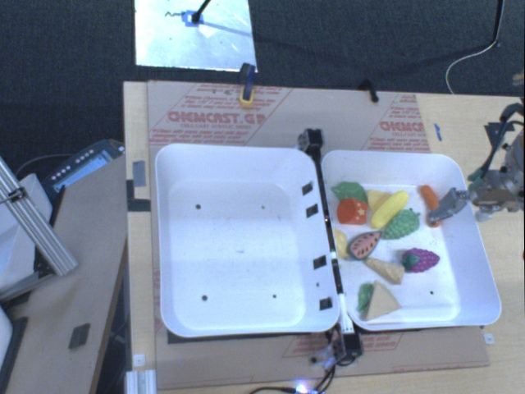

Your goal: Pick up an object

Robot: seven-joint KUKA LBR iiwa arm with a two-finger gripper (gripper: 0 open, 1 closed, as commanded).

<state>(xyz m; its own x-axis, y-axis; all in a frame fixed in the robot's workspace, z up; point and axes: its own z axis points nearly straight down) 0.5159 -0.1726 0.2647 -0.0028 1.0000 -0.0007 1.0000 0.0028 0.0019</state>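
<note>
From the overhead camera I see the gripper (447, 206) reaching in from the right and hanging over the right bin's (472, 257) far right side, just beside the small orange carrot (429, 195). I cannot tell how its fingers are set; the tip is a grey blur at this angle, and I see nothing between them. All the candidates lie in the right bin, clustered toward its left and middle: a yellow corn cob (390, 208) lying at a slant, a red tomato (353, 211) touching a green leafy piece (350, 191) above it, a knobbly green fruit (403, 223) just beside the corn, a half papaya (364, 243) with dark seeds, a purple grape bunch (420, 259), a tan wedge (385, 270), and a sandwich slice (377, 300) nearest me. The left bin (238, 236) sits on the worktop (139, 253) next to it. I judge these to be hollow plastic play food: light, stiff, smooth and prone to slipping or rolling out of a pinch. The carrot is closest to the arm and stands apart from the pile, so I would take it across its narrow middle; the grapes are also well clear and offer a bumpy surface that should hold better. The corn and tomato are crowded, and a descent there risks nudging neighbours.
</note>
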